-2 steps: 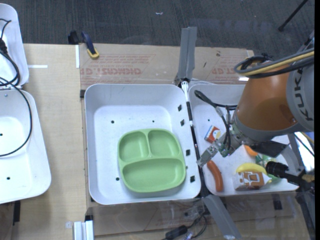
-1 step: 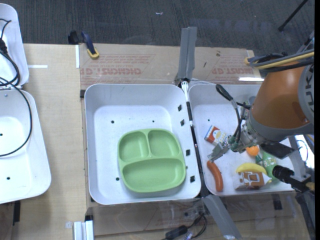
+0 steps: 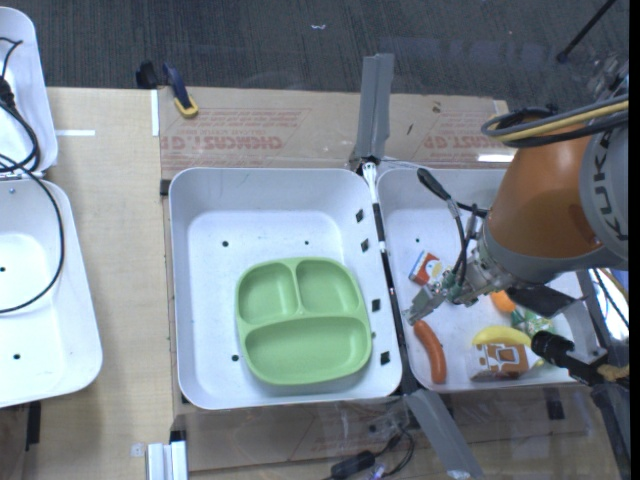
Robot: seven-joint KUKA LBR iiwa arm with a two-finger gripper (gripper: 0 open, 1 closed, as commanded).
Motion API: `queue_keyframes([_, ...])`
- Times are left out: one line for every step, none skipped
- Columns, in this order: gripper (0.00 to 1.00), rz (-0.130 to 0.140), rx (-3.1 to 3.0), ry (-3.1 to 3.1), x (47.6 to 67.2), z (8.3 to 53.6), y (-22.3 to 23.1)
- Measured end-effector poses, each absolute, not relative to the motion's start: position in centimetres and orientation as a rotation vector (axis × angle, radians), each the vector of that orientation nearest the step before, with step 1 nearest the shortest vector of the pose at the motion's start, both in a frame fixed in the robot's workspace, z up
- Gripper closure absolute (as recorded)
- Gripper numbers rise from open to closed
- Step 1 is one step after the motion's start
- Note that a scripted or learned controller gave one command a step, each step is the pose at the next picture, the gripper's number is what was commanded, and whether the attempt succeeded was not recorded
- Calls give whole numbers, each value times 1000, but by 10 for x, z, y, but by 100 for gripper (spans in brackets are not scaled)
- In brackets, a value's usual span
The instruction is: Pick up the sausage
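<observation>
Not yet lifted: sausage (image 3: 431,351) lying flat in right bin (image 3: 395,258) near its front-left corner, just below pincer (image 3: 428,300) hovering with fingers spread and nothing between them; descent, grip and lift left.

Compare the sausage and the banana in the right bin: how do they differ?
The sausage is reddish-orange and nearly straight, lying lengthwise near the bin's left wall; the banana is yellow, curved and lies crosswise further right. The sausage sits just below the claw. Both lie in the right bin.
</observation>
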State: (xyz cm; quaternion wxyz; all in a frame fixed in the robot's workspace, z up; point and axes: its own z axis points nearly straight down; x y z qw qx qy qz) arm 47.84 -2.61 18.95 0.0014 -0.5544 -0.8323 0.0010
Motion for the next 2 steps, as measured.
queue_keyframes([0,3,-1718,-2627,478,189,-13])
queue_keyframes([0,4,-1744,-2610,478,190,-43])
